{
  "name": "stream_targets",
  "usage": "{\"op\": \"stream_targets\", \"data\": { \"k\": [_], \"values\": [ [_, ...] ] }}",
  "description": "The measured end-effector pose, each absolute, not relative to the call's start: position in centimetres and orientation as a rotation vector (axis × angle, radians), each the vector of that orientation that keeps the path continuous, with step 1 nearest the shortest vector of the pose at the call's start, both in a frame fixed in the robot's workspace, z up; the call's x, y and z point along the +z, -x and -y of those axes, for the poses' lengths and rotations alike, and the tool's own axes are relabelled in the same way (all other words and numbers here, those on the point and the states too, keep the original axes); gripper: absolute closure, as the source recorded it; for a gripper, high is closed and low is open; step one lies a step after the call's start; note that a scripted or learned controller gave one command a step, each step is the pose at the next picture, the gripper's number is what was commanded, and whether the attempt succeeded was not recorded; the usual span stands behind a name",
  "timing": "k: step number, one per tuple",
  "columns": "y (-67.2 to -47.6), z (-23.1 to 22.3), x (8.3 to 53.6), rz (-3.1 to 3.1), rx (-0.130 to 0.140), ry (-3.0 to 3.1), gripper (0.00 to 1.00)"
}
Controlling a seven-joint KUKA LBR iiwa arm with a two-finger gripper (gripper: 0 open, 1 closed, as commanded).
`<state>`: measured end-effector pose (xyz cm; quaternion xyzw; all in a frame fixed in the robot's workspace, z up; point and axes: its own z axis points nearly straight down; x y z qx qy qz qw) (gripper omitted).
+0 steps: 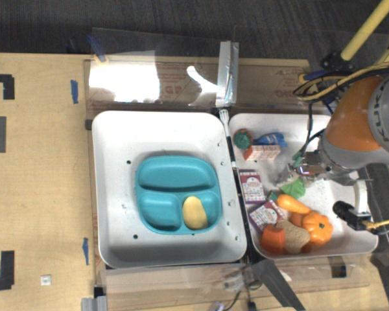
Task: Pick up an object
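Worktop (pixel 32 193): brown, bearing two white bins side by side.
Left bin (pixel 117 141): holds a teal divided tray (pixel 175 173); a yellow potato-like item (pixel 194 212) lies in the tray's near right compartment.
Right bin (pixel 363 241): crowded with toy foods, among them an orange pumpkin (pixel 318 229), a carrot (pixel 292 204), a small red carton (pixel 262 152) and a printed packet (pixel 251 186).
Claw (pixel 303 168): low over the right bin's middle, beside a green item (pixel 293 188); its opening and any hold cannot be told.

Two white bins (pixel 110 173) sit side by side. Left bin: one teal tray (pixel 175 173), one yellow potato (pixel 194 212). Right bin: one carrot (pixel 292 204), one pumpkin (pixel 318 227), one tomato (pixel 272 238), two small cartons (pixel 251 186); remaining clutter uncountable.
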<state>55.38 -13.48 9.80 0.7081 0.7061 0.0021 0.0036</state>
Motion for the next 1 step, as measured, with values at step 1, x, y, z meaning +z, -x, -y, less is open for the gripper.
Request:
{"op": "stream_targets", "data": {
  "k": [1],
  "values": [
    [-58.47, 7.67, 18.62, -2.277, 0.006, -2.160, 1.00]
  ]
}}
